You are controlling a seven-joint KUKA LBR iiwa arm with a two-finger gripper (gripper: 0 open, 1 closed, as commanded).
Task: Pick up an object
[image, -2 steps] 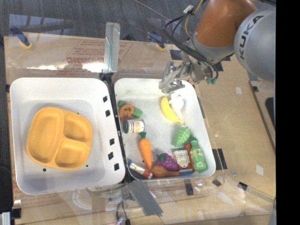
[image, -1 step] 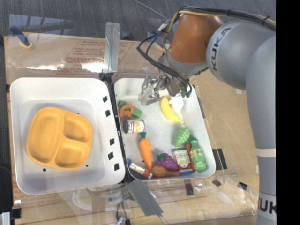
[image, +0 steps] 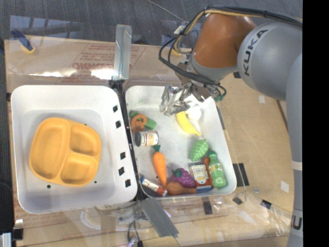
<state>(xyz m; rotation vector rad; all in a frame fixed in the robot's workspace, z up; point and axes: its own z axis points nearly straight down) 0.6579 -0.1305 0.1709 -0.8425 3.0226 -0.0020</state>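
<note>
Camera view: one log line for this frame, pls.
gripper: low in right bin, far end | grasp: unconfirmed | nearest: banana | left bin: yellow divided plate | status: pick not confirmed

Divided plate (image: 64,151) in left bin (image: 20,102); carrot (image: 160,166) in right bin (image: 226,153).

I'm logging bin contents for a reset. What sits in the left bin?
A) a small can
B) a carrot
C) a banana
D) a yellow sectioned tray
D: the yellow sectioned tray lies in the left bin, while the carrot, banana and small can all lie in the right bin.
</note>
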